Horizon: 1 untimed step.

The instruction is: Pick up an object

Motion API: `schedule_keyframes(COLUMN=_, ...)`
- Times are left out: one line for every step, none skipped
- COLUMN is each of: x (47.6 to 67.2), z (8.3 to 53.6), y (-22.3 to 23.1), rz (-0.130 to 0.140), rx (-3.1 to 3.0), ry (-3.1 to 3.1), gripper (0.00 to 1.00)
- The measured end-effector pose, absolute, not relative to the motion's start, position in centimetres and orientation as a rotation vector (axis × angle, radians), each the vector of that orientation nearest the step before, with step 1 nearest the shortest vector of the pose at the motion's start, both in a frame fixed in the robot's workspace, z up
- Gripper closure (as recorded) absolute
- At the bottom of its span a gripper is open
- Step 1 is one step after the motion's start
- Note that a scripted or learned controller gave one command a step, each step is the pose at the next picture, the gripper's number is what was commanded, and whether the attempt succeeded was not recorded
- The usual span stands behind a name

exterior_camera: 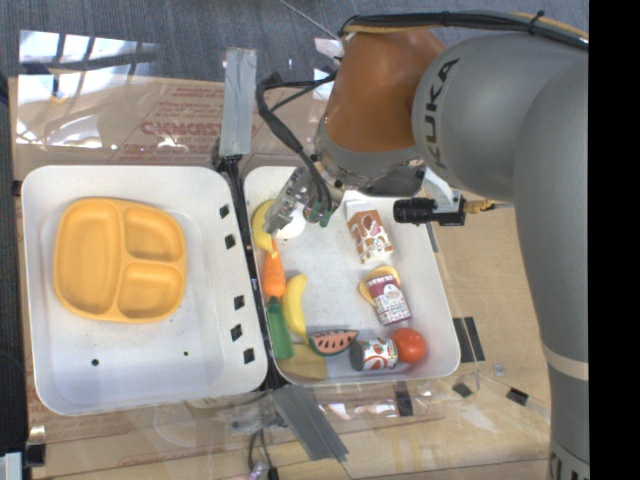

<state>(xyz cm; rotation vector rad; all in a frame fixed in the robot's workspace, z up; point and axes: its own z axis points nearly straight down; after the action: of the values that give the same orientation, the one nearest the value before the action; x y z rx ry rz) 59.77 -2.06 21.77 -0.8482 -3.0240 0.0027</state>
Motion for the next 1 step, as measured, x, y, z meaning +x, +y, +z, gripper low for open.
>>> schedule_keyframes(x=56.93, z=19.18, y=-6.01, rz=0.002, rx=-0.413, ry=-3.113, gripper=1.0)
